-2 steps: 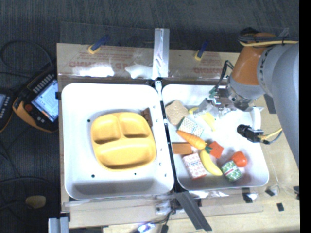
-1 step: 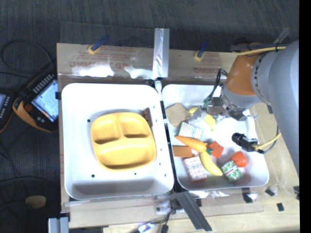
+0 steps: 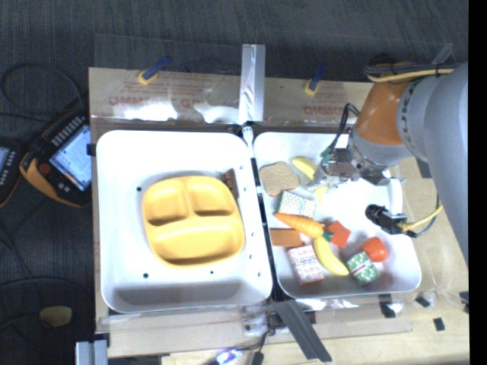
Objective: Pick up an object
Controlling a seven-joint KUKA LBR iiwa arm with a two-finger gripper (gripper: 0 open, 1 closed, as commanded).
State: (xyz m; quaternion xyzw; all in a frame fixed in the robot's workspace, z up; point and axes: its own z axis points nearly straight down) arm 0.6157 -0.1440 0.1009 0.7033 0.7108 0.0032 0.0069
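Toys crowd the right bin [image 3: 411, 268], and since the task just says pick up an object, any of them counts. The hand [image 3: 332, 166] sits low in the upper part of that bin, with the grey arm and its orange band [image 3: 379, 120] coming in from the right. Whether it's released, clenched or actually grasping something, I honestly cannot tell; the wrist covers that part.

Closest candidate looks like the small yellow piece [image 3: 303, 166], just beside the hand on its left, almost touching. Next to that, a bit further left, lies the round tan bread slice [image 3: 278, 176]. Below and left of the hand there's a pale green box [image 3: 295, 203], then the carrot [image 3: 300, 223] lying slantwise under it. Further below: a banana [image 3: 329, 255], a pink box [image 3: 305, 265], a tomato [image 3: 374, 249] and a green can [image 3: 363, 268], all well apart from the hand.

If I were doing this step, I'd go for the yellow piece: come straight down, straddle it across its narrow side, and avoid nudging the bread or the bin wall. My guess is the risk is it skidding away, since it looks small and smooth.

Way off to the hand's left, the other bin [image 3: 114, 280] holds a yellow divided tray [image 3: 194, 219].
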